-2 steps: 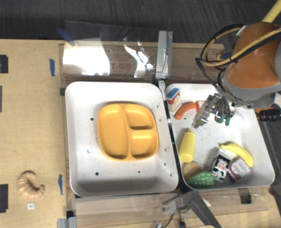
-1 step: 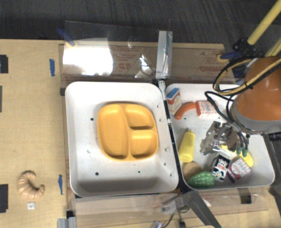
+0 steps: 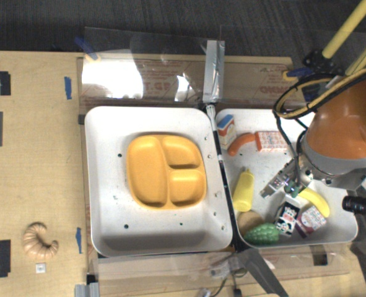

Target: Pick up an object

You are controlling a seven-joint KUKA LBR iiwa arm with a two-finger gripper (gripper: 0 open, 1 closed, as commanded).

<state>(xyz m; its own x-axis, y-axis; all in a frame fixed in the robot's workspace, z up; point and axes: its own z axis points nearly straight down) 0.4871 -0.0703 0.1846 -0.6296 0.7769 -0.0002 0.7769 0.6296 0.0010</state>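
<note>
Looking down into the right bin (image 3: 350, 231), you are seeing the gripper (image 3: 287, 184) hanging low among the toys, with the grey and orange arm (image 3: 340, 132) coming in over the bin's right side. You cannot tell from this angle how far the pincer is spread; its metal tip is sitting just left of the yellow banana (image 3: 315, 202), and nothing is showing between its tips.

Taking the banana as your landmark: it is lying tilted, bright yellow and curved, near the bin's lower right. Just below it, a dark purple packet (image 3: 311, 220) and a small black-and-white carton (image 3: 287, 218) are sitting side by side, touching or nearly so. Farther left of the banana, a yellow squeeze bottle (image 3: 244, 189) is lying lengthwise, and below that a brown round piece (image 3: 249, 220) and a bumpy green vegetable (image 3: 263, 234) are resting against the bin's near wall. Up and left of the banana, an orange carrot-like piece (image 3: 241, 142), a small milk carton (image 3: 225, 129) and a pink-and-white box (image 3: 270, 141) are gathering near the far wall.

Well to the banana's left, the left bin (image 3: 102, 166) is holding a yellow divided plate (image 3: 166, 169), upright and centred. Far left, outside both bins, a toy croissant (image 3: 40, 240) is lying on the bench (image 3: 28, 135).
</note>
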